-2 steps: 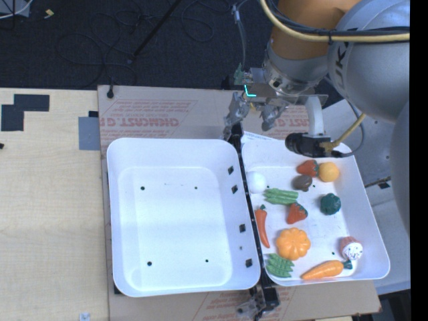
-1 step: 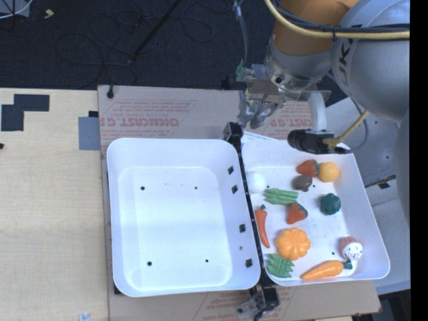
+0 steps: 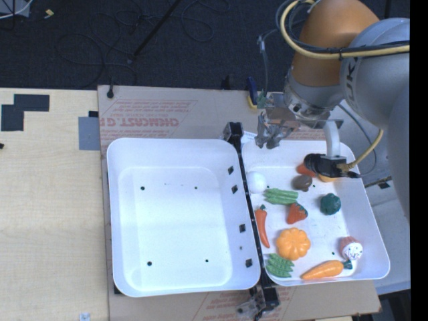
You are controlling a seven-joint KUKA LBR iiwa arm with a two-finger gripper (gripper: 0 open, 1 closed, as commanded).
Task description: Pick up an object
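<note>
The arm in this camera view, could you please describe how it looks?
The arm is bulky, with smooth grey casing and a rounded orange band above the wrist. A yellow cable loops around that band. Below sits a small grey metal gripper with exposed fittings.

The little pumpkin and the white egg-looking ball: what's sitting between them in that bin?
In the camera view, between the pumpkin and the white ball lie a green bean pod and a slim red-orange chili.

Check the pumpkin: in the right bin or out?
In. The orange pumpkin sits on the floor of the right bin, between the strawberry and the carrot, well inside the rim.
</note>
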